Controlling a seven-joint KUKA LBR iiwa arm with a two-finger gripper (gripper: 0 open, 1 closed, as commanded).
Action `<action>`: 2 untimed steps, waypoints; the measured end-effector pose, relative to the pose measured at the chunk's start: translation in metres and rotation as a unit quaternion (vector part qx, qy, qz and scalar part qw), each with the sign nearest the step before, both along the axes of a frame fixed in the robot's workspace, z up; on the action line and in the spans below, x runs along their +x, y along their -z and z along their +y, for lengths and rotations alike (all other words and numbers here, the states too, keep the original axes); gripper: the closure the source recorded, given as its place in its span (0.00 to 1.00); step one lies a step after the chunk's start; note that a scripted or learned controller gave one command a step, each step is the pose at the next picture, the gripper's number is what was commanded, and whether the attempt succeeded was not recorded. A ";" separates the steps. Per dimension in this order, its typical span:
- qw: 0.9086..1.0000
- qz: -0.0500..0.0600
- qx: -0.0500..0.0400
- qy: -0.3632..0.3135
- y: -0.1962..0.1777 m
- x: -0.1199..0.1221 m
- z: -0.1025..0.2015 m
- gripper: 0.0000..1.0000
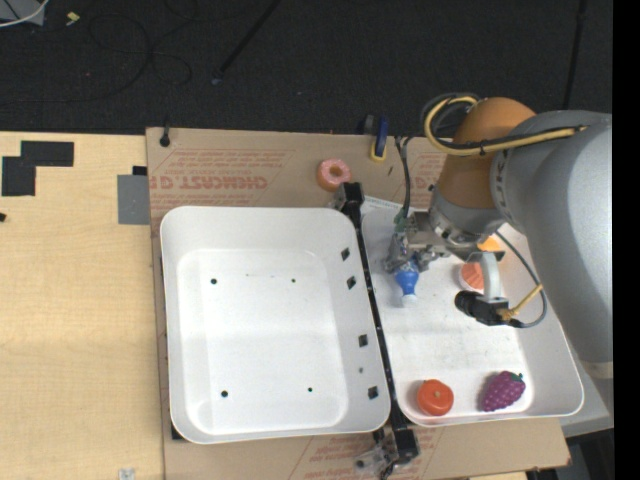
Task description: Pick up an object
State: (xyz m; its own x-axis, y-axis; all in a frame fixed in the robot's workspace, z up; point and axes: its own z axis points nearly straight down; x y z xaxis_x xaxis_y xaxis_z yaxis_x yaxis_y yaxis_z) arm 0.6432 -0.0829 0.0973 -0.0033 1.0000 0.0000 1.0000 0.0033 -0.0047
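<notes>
Your grey arm (560, 198) is reaching in from the right over the right-hand bin (560, 408), with its gripper (405, 264) hanging low near that bin's left wall. A small blue object (407, 284) is sitting right at the gripper's tip, towards the near side of it. From this slant you cannot tell whether the two are touching or just apart, nor whether the gripper is open, closed or clasping the blue piece. An orange object (470, 274) is peeking out just to the right of the gripper, partly hidden by the wrist. Along the bin's near wall, a round red-orange fruit (435, 397) and a purple bunch of grapes (502, 391) are lying near each other, well apart from the gripper. The left-hand bin (180, 268) is sitting just beside the right one. A pink ring (333, 174) is resting on the cardboard sheet (230, 178) behind it, outside both bins.
</notes>
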 end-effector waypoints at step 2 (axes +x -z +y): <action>1.000 -0.001 0.002 -0.004 -0.090 -0.008 0.179 1.00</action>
